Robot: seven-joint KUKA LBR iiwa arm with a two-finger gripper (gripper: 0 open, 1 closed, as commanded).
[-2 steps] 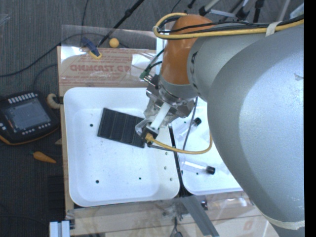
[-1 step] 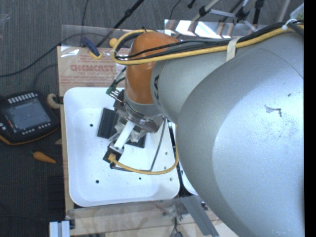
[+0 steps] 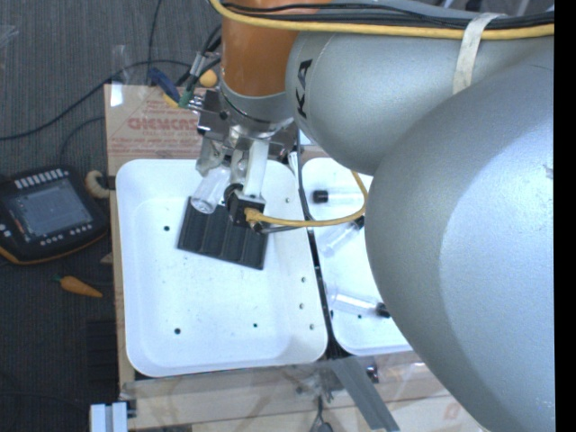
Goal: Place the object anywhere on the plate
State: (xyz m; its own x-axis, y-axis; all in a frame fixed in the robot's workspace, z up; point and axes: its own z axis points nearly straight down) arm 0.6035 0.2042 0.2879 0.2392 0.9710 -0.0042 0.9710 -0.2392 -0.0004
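The shallow white plastic left bin has a raised, rounded rim and a broad bare floor across its near half, dotted with a few small dark specks. Farther in, a flat black ribbed rectangular plate lies tilted on the bin floor, well clear of the left rim and near the divide with the right white bin. The two-finger gripper hangs over the plate's far edge; a small clear cylindrical object sits at its fingertips, though how wide the fingers stand cannot be told. Beyond, a brown cardboard sheet lies flat.
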